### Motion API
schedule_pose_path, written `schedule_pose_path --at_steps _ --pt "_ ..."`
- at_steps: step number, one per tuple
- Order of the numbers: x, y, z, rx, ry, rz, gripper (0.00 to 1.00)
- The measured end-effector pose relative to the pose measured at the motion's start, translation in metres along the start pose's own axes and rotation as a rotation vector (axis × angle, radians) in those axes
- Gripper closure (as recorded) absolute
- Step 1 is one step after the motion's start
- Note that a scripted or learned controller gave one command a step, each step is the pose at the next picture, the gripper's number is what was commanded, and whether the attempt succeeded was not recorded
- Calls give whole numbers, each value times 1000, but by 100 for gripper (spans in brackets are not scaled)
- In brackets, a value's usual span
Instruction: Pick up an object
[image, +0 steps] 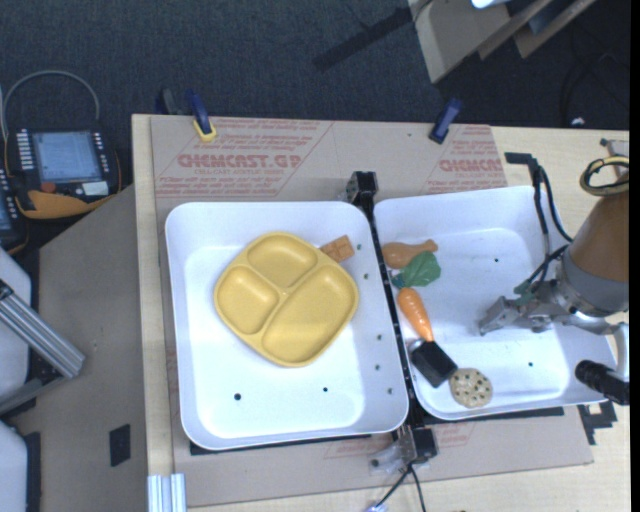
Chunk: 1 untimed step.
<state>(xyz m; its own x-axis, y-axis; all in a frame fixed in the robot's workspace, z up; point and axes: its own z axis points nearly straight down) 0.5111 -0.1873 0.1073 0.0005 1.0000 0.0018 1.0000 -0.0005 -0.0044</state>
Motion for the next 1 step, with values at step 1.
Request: schedule_pose_path --at_steps 1 --pt "-2 1 17 -5 -2 1 0"
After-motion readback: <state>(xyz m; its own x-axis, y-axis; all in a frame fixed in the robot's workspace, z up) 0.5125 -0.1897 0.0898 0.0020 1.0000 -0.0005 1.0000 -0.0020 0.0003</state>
